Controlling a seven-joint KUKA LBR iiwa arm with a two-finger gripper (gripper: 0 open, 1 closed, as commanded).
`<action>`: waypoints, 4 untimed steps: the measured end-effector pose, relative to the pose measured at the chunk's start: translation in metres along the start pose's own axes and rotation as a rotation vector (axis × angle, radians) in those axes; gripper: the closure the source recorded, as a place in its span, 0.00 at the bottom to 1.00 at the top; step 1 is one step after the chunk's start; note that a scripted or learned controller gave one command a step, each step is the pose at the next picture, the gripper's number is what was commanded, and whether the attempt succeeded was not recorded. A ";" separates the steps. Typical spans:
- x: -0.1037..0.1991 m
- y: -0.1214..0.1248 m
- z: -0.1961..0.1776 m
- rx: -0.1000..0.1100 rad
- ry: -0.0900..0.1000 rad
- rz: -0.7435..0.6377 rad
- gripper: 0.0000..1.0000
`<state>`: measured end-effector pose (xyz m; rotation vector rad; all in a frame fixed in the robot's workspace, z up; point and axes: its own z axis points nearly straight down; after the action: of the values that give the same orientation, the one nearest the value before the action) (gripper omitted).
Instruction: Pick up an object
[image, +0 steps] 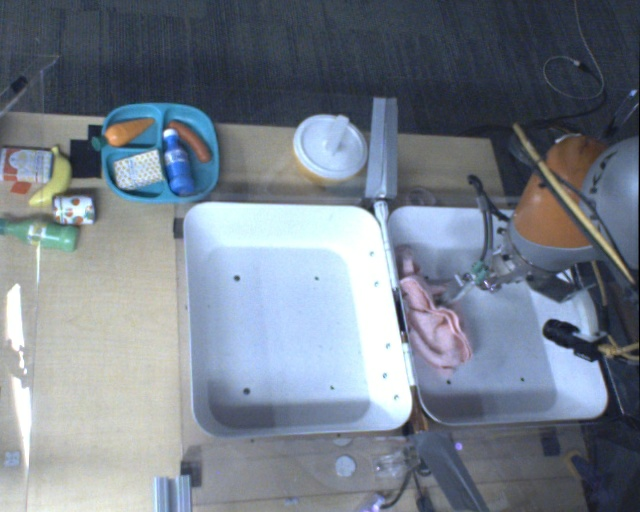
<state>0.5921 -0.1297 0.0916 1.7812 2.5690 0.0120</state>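
A crumpled pink cloth (432, 325) lies in the right bin (520, 395), against its left wall. My gripper (468, 283) hangs low over this bin, just right of the cloth's upper part, at the end of the grey arm with the orange band (550, 215). The gripper's tip is close to the cloth, and I cannot tell whether it touches it. Nothing is visibly held.
The left bin (285, 222) sits beside the right one. Behind the bins stand a white lidded cup (330, 148) and a blue divided tray (207, 150) of toy food. A banana (52, 178), a small can (73, 209) and a green bottle (42, 235) lie far left. Cables and a black part (568, 338) crowd the right edge.
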 end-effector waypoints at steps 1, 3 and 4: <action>0.022 0.041 0.000 0.000 0.000 -0.291 0.00; 0.023 0.009 0.000 0.002 0.002 -0.030 0.00; -0.004 0.073 0.003 0.003 0.001 0.058 0.00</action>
<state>0.6619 -0.1076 0.0899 1.8571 2.5180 0.0098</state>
